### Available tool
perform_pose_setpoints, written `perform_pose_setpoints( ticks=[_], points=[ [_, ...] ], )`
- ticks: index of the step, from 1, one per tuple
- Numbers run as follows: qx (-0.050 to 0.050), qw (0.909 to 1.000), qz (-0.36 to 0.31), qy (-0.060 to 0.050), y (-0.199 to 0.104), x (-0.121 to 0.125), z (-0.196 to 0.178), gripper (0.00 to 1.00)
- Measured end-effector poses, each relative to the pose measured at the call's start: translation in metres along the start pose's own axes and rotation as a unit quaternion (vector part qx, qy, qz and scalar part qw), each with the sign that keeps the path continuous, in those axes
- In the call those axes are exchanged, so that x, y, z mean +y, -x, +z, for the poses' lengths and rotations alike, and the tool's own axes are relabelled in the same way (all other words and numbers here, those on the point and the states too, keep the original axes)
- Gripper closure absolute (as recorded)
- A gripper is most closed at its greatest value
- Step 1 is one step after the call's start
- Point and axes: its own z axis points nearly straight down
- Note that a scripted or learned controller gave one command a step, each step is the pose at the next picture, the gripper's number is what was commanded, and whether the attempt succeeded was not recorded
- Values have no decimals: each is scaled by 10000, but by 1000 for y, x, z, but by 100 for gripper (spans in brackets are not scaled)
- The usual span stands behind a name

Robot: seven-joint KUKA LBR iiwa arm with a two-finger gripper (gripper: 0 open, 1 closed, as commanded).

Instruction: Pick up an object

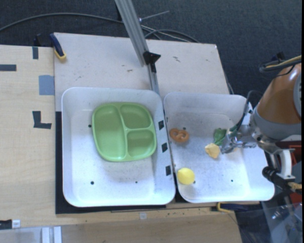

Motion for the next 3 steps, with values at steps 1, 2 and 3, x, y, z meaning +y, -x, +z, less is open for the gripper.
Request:
perform_pose_setpoints(
  ticks=[1, 2, 3],
  points=[
    [-1, 10000, -9, 5, -1, 10, -47, 100],
    [0, 10000, -7, 2, -1, 11, -83, 100],
    [16, 10000, -37, -16, -57, 27, -89, 100]
  ],
)
